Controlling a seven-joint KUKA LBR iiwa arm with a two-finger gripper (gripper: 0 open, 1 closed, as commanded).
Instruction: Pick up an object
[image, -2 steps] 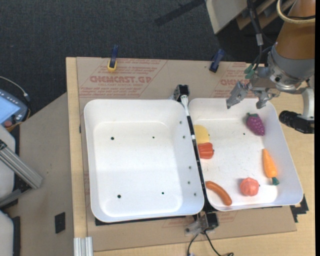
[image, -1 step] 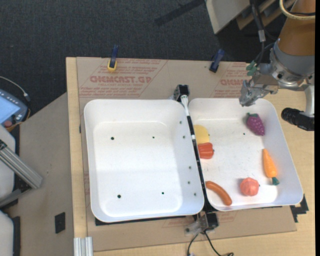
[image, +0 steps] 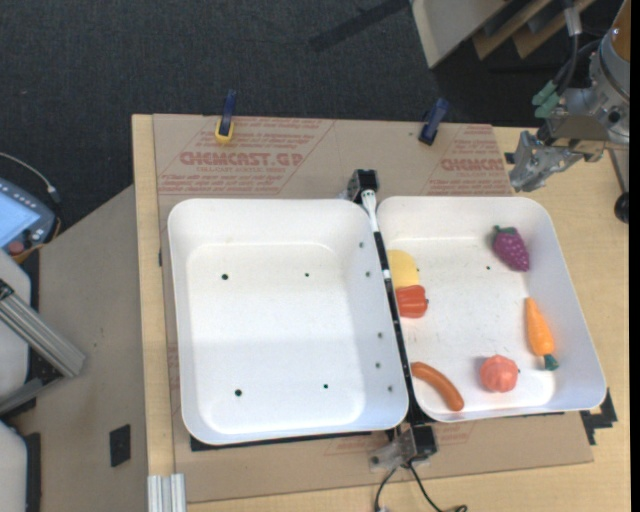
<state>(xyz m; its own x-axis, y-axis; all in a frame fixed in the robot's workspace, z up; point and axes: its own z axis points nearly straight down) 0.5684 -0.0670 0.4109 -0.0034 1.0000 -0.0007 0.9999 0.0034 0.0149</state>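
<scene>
Toys are lying loose in the right bin for picking, while the end effector is hovering beyond its far rim, grip state unclear.

Arm cut off by right edge above the wrist. Jaws blurred; opening unreadable. Yellow item partly hidden behind red pepper and bin divider.

Hand, perhaps empty, above right bin.
</scene>
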